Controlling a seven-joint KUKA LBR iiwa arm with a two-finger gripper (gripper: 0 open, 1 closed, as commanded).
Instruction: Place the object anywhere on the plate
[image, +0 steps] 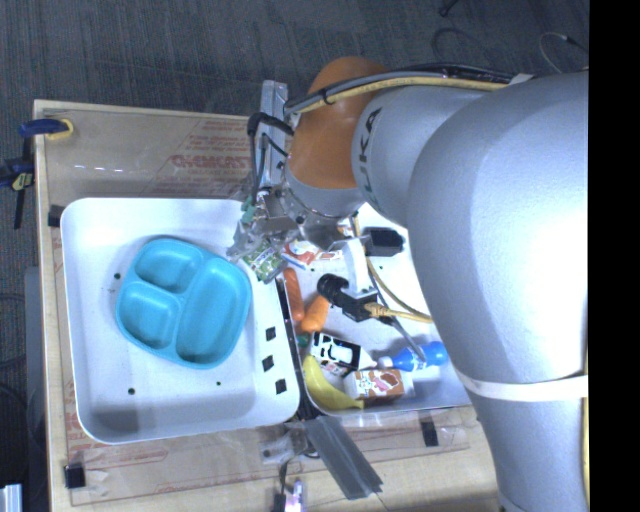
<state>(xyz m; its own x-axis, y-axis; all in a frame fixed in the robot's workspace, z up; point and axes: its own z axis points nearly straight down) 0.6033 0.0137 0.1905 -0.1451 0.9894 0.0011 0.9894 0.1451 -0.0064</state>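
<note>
We see a light wooden bench (150, 150) with faint red printing on its top, and two shallow white bins rest on it side by side. The left bin (85, 300) lies fully open to us toward the bench's left side, while the right bin (385, 405) touches it along their shared wall and is largely covered by the arm, so that we make out little beyond its near edge. A blue clamp (40, 128) grips the bench's far left corner, and small black brackets (72, 474) sit at the near edge by the left bin's corner.
</note>
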